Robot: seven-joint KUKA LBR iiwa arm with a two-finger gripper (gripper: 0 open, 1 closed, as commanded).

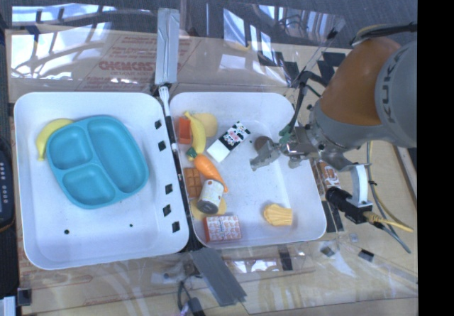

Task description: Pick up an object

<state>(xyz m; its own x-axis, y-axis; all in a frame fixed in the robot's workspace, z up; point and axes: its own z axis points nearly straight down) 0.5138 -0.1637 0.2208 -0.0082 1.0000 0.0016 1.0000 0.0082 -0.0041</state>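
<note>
My gripper hangs over the middle of the right bin, reaching in from the right. Its two grey fingers stand apart, open, with nothing between them. Just left of it lies a black-and-white milk carton. Along the bin's left side are a banana, a carrot, a small can and a waffle piece. A red box lies at the front edge. A yellow ridged piece sits below the gripper, apart from it.
The left bin holds a blue divided plate and a second banana at its upper left. A divider with black clips separates the bins. Bare white floor lies around the gripper in the right bin.
</note>
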